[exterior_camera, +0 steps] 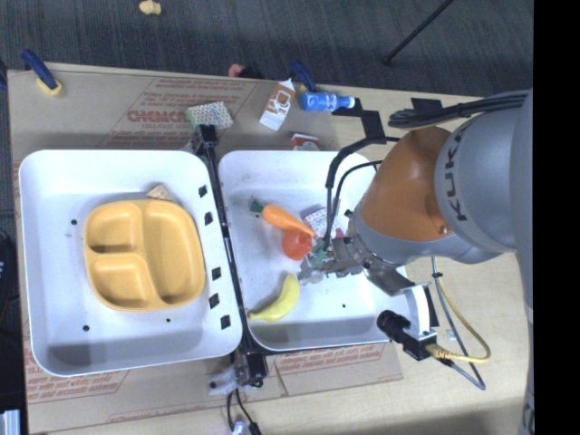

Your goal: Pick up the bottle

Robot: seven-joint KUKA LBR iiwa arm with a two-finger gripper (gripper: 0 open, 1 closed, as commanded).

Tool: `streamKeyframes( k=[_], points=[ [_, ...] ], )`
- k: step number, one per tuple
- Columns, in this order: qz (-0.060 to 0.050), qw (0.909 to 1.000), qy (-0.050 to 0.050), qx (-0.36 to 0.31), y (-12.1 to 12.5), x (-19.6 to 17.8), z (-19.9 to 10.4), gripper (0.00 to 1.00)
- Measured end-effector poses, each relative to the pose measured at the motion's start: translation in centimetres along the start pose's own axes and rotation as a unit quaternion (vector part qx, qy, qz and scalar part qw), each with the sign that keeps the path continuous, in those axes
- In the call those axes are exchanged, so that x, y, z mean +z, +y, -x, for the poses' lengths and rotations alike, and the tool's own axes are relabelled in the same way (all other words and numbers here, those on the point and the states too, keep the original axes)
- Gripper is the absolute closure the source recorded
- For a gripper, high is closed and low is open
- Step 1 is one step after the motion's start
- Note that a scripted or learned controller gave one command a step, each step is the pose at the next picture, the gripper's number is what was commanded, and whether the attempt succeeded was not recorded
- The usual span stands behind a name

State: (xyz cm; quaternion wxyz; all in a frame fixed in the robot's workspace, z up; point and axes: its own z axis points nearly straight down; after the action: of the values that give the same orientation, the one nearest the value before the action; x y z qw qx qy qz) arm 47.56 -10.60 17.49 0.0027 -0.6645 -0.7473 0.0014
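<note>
My gripper (319, 263) is low inside the right bin (272, 335), near its middle, at the end of the grey arm with the orange band (408, 198). It sits just right of an orange cup-like piece (296, 243) and just above the tip of a yellow banana (279, 301). An orange carrot (283, 217) lies up and left of it. A small blue bottle-shaped object (324, 102) lies on the bench behind the right bin, outside both bins and far from the gripper. The arm hides the right part of the bin.
The left bin (54, 333) holds a yellow divided plate (145, 252). A small printed packet (316, 217) lies by the carrot. Cartons (278, 105) and a patterned packet (210, 113) lie on the cardboard behind the bins. Cables (453, 333) hang from the arm at the right.
</note>
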Motion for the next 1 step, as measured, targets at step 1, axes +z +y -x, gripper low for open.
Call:
streamKeyframes(
  k=[1],
  points=[
    [0.002, 0.9875, -0.001, 0.158, -0.82, -9.71, 7.27, 1.00]
  ],
)
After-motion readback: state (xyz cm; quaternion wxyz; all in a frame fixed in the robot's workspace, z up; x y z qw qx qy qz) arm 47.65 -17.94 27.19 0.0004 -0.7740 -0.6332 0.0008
